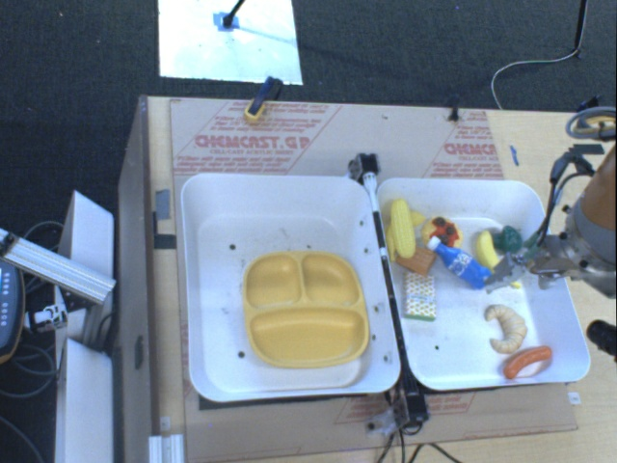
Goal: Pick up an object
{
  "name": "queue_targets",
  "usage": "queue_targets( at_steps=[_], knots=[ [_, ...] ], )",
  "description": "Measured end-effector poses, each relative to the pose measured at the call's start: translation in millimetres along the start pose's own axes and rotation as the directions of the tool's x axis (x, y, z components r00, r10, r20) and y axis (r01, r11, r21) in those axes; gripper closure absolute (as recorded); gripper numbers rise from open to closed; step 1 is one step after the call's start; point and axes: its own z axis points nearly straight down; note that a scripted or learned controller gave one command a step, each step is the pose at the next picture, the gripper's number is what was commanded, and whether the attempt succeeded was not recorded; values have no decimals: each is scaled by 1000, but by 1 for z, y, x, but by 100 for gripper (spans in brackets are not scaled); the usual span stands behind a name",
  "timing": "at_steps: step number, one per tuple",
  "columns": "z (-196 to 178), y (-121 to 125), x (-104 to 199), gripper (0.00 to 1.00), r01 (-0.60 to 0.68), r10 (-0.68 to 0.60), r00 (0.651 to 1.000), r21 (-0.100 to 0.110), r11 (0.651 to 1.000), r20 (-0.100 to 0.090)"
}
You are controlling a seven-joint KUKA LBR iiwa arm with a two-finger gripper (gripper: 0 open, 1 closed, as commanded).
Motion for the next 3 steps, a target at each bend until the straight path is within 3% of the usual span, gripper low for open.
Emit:
queue_targets(
  at_steps=[1, 2, 3],
  knots=[
    [126, 68, -1, 0, 0, 0, 1000, -1, 1000, 0],
    [115, 67, -1, 100, 1, -1, 1000, 1, 1000, -1],
    [127, 129, 44, 100, 3, -3, 1000, 7, 1000, -3]
  ],
)
